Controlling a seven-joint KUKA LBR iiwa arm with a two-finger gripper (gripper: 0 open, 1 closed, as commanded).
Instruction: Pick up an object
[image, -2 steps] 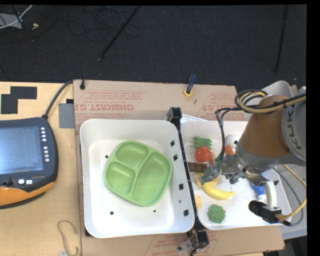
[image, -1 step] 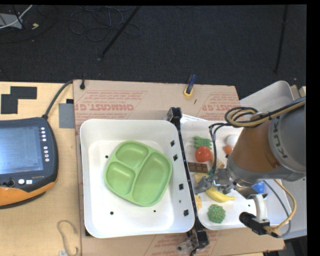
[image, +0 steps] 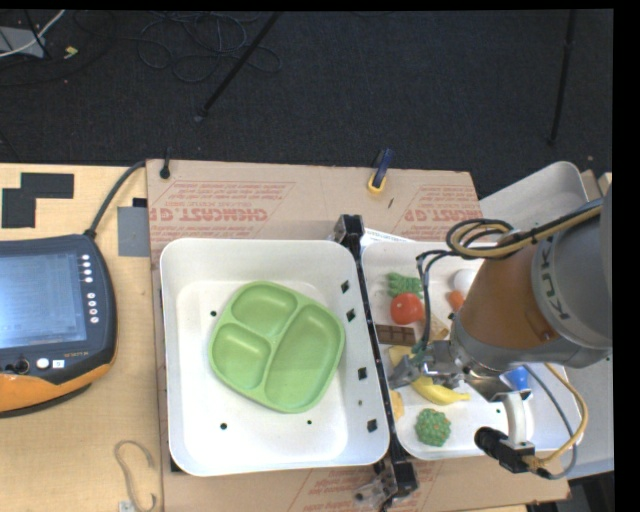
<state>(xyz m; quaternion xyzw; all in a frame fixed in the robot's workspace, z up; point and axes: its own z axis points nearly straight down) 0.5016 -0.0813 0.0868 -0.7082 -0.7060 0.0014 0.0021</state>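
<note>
Gripper (image: 432, 368) hangs low over the right bin (image: 560, 395), just above a yellow banana (image: 441, 393) near its front edge; whether it is open or closed cannot be told, perhaps because the arm's wrist hides it. Left bin (image: 190, 400) carries a green divided plate (image: 278, 345).

**A robotics lab bench**

This is a lab or test workspace, not a home. A grey industrial arm (image: 545, 300) with an orange band reaches over two shallow white bins (image: 180, 300) set on flattened cardboard (image: 300, 200) printed with lettering. A handheld control pendant (image: 50, 310) with a screen and an orange base lies at the left of the bench. Loose black cables (image: 200, 45) trail across dark carpet (image: 400, 90) behind. Plastic toy food (image: 432, 427) and a green divided tray (image: 278, 345) sit in the bins.
</note>
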